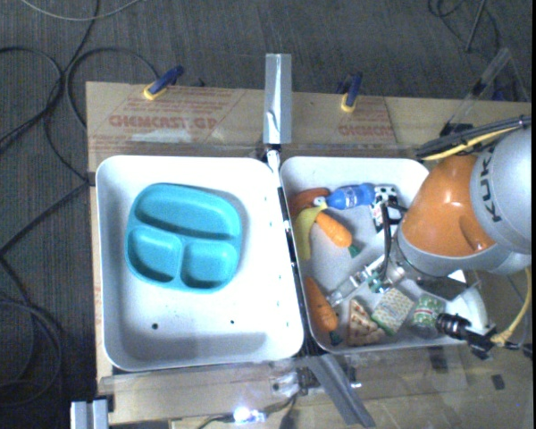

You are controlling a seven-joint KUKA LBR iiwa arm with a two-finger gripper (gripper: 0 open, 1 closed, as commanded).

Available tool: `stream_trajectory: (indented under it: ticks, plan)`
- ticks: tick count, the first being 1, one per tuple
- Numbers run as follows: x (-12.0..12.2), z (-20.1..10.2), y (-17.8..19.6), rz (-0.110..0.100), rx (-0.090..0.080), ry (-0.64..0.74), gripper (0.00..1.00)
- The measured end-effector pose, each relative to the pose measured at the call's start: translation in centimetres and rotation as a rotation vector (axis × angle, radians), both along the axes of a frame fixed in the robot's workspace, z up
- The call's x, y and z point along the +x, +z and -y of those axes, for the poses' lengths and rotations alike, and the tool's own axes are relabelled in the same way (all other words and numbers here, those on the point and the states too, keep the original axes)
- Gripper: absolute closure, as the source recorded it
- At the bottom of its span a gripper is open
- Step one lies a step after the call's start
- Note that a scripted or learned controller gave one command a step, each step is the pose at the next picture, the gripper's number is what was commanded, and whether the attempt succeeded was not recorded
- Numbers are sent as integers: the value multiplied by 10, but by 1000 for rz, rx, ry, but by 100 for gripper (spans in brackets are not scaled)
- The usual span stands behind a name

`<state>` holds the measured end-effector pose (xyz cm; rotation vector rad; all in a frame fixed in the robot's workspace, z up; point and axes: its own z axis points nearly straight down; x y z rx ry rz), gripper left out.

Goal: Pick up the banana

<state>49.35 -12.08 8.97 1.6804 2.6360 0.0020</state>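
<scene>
Cardboard bench (174, 119) w/ red "CHEMCAST GP" print, "KUKA" on arm (509, 195); pincer state unclear.

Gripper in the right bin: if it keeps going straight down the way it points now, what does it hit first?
Probably bare bin floor. The gripper points down into the right bin, over a gap between the carrot and the cracker-like piece. The banana lies up-left, off that line. Depth is hard to judge.
</scene>
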Motion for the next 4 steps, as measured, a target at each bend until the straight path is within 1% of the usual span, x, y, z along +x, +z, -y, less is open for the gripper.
stream_trajectory:
  ticks: [1,2,3,4]
  plan:
    - [-5,44,0,-3,-2,514,0]
    - [16,101,30,-14,6,98,0]
    - [8,-15,0,-2,5,2,0]
    - [-3,-12,1,7,-1,57,0]
